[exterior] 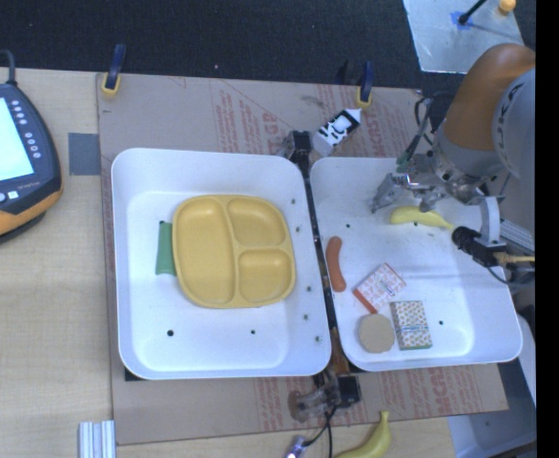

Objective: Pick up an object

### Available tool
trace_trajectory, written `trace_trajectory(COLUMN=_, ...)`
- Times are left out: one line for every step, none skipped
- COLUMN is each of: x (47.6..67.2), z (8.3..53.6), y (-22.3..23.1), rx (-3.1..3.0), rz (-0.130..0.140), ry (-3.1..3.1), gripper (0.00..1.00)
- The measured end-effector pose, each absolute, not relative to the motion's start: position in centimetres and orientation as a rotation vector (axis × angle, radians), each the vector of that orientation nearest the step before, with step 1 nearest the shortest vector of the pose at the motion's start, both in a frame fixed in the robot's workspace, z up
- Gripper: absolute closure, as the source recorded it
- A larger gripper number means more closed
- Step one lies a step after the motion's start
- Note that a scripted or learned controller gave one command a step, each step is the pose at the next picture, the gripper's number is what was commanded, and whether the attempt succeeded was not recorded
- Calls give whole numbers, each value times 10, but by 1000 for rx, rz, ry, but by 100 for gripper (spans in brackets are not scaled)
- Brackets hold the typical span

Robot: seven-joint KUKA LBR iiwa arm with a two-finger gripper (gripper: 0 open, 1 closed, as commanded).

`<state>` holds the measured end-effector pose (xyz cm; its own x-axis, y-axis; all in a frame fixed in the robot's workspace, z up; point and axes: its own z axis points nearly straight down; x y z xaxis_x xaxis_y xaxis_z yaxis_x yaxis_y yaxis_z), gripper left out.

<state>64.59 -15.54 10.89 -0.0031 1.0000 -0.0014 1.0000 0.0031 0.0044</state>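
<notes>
While the arm reaches in over the right bin [480, 346], the camera view lists the following. Gripper [405, 191]: grey, low over the bin's far part, its fingers spread wide with nothing between them. Small yellow banana [421, 218]: lies on the bin floor just beside and slightly nearer the camera than the fingers, toward the arm's side; its long axis runs roughly across the bin, left to right, so the fingers would likely need to straddle it across its short width. It looks like the nearest candidate for the pick, though it is not yet gripped.

Further from the fingers, toward the camera: a red sausage [336, 263] lying lengthwise beside the bin's left wall; a red-and-white packet [381, 283]; a round tan disc [376, 333]; a patterned small box [412, 324] touching the disc.

Well to the left of the fingers, left bin [213, 351]: holds a yellow divided tray [232, 251] with a green piece [165, 248] tucked under its far-left edge.

Surface: both bins sit on a cardboard sheet [260, 113] on the wooden counter [31, 332]. A tablet controller [8, 160] rests at the far left; a second banana [375, 439] lies outside the bins at the near edge.
</notes>
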Motion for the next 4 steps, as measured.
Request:
trace_trajectory(x=622, z=109, y=-122, rx=2216, rz=-5, ry=2229, gripper=0)
trace_trajectory(x=656, z=108, y=-132, rx=2218, rz=-2, ry=2228, gripper=0)
trace_trajectory(x=656, z=130, y=-213, rx=2220, rz=-1, ry=2224, gripper=0)
trace_trajectory(x=628, z=127, y=-156, rx=2217, rz=-5, ry=2229, gripper=0)
